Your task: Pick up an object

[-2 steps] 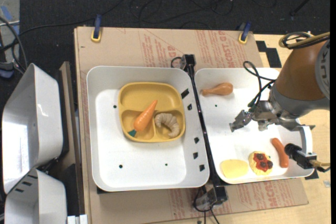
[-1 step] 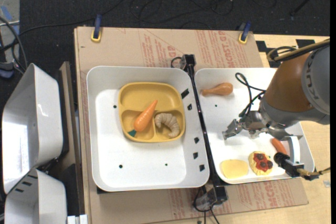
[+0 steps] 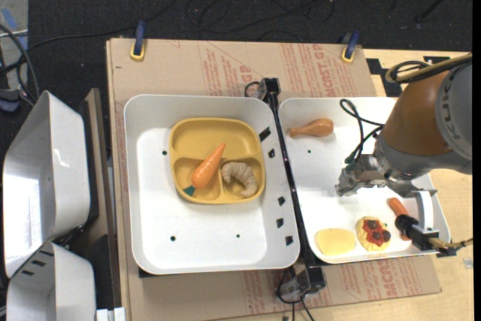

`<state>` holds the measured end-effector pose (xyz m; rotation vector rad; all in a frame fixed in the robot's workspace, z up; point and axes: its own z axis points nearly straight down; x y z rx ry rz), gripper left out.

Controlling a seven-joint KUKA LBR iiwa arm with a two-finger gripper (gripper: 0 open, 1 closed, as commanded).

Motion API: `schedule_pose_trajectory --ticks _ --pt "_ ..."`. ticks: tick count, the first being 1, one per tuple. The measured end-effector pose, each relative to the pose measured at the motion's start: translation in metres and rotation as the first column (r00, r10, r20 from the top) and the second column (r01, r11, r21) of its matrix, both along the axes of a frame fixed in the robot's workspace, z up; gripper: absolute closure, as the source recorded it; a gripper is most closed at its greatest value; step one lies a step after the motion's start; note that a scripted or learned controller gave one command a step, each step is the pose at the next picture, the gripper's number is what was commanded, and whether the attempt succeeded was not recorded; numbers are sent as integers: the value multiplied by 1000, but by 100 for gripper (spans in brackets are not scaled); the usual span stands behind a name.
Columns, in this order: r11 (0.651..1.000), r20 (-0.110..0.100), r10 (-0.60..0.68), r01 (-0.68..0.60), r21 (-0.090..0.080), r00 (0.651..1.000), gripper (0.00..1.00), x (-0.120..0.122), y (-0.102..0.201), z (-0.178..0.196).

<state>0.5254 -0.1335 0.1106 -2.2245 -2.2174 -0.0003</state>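
- The left bin holds a yellow plate with a toy carrot and a shrimp on it
- The brown surface has red words, too faint to read
- In the right bin, a drumstick lies at 12 o'clock, a yellow disc and tiny pizza at 6 o'clock
- The tool is low over the middle, and I cannot tell if it is spread or pinching
- Nothing looks picked up yet

**Toy food spread across both bins**

A carrot and a pale shrimp are seen lying in the yellow divided plate, left bin. A drumstick, yellow disc and small pizza are scattered over the right bin.
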Motion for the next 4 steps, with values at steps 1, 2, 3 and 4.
schedule_pose_trajectory --ticks 1,2,3,4 --pt "1000 6 6 -6 -2 1000 100 3 4 63" --pt "1000 3 6 -6 -1 1000 100 4 4 94" --pt "1000 1 10 -10 0 1000 100 20 59 108" --pt "1000 2 12 -12 1 1000 100 39 115 102"
